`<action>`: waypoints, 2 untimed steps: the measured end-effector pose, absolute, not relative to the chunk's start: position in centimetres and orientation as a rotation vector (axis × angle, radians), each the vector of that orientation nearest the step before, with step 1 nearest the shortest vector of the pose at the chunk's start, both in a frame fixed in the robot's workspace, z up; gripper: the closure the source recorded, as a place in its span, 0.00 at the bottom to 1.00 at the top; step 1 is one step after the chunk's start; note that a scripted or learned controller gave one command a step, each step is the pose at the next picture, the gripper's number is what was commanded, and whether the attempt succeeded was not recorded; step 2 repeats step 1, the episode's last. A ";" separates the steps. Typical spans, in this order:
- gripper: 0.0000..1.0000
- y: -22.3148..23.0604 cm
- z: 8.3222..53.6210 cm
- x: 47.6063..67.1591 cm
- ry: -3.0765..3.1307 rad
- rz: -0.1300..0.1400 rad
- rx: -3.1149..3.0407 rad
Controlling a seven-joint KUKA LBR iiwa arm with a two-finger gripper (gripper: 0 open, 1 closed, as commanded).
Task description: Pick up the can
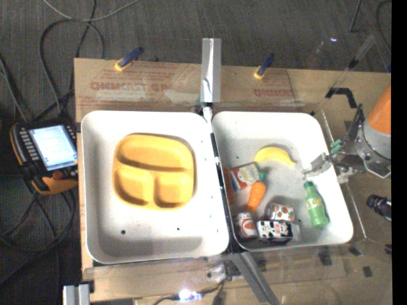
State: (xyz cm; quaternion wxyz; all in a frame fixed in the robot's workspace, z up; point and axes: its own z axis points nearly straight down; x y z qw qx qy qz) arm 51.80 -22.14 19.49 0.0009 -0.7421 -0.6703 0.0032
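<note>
Can [245, 224] lies on its side near the front edge of the right bin [287, 121], touching a small carton [277, 230] and below the carrot [255, 196]. My gripper [321, 164] hangs over the bin's right side, above the green bottle [315, 204]; whether it's parted or clenched, I cannot tell.

The arm [380, 129] is cut off by the right edge, past its orange band. The gripper [324, 164] is small and blurred, so how its fingers stand cannot be told. The can [245, 224] lies partly behind a carton [277, 230], its label too small to read. The pendant [44, 152] screen's text is unreadable.
</note>
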 end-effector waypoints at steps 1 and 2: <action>0.00 -13.8 8.9 50.4 -2.468 -0.001 -1.953; 0.00 -13.8 8.9 50.4 -2.468 -0.001 -1.953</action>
